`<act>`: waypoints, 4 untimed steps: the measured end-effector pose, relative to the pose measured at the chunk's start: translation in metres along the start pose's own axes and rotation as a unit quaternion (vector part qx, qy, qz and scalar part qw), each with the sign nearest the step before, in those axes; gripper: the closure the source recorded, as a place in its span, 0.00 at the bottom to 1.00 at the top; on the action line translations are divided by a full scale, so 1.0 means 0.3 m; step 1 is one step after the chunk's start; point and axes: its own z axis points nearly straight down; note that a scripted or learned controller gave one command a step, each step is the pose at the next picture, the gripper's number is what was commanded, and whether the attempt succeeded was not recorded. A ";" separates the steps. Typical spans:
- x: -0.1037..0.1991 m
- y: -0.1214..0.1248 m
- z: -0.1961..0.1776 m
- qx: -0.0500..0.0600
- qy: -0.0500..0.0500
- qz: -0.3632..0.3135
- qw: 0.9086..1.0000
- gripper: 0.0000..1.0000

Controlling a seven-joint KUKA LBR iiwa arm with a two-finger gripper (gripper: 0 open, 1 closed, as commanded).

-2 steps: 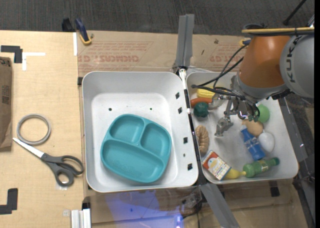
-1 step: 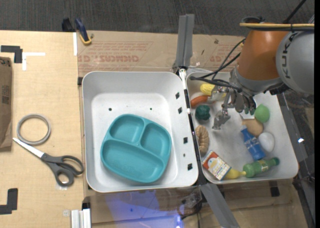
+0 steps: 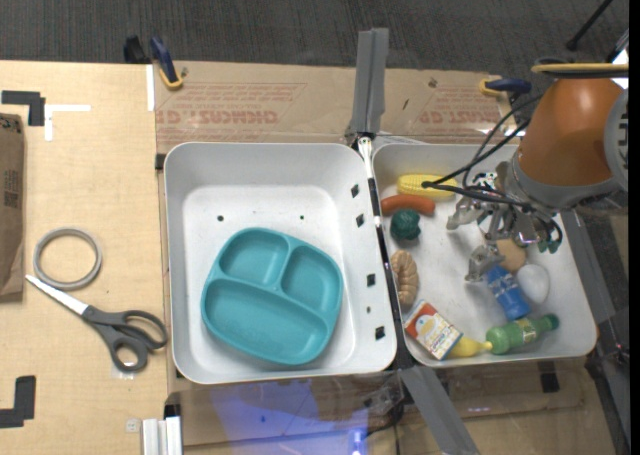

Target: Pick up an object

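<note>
The metal two-finger gripper (image 3: 497,243) hangs low in the right-hand shallow white bin (image 3: 572,273) over a small blue plastic bottle (image 3: 506,292), its grasp impossible to judge, so nothing looks lifted yet.

A single fixed camera is looking down at a slant from above the bench, taking in the left bin (image 3: 180,243), the right bin (image 3: 575,328) and the arm (image 3: 570,133) reaching in from the right.
</note>
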 end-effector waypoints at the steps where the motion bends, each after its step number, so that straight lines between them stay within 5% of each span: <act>1: 0.121 -0.108 0.002 -0.001 0.002 -0.030 1.000 0.00; 2: 0.116 -0.106 -0.032 0.000 0.000 -0.031 1.000 1.00; 3: 0.116 -0.106 -0.032 0.000 0.000 -0.031 1.000 0.00; 4: -0.131 0.043 -0.001 -0.001 -0.001 -0.042 0.999 0.00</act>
